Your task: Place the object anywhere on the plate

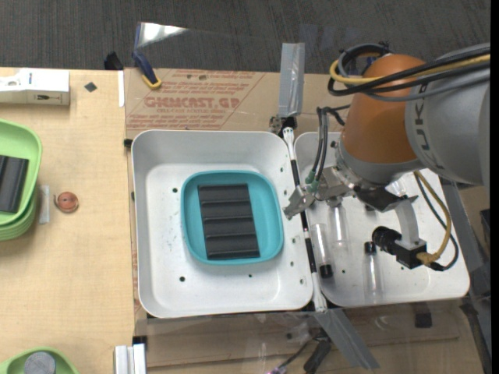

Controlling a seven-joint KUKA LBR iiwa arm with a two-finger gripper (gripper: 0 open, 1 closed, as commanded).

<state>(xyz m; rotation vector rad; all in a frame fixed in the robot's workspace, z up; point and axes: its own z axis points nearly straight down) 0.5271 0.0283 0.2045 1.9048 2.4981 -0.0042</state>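
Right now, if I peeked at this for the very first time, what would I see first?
Probably the big grey arm with its orange band, reaching in from the right and hanging over the right-hand white bin. Next, the bright teal plate in the middle of the left-hand white bin, with a dark ridged block lying on it. After that, the green tray at the left edge of the bench.

The grey arm with its orange band [390, 123] covers much of the right shallow white bin [437, 283], hiding whatever lies beneath. At the left edge, a light green plastic tray [19, 181] is cut off.
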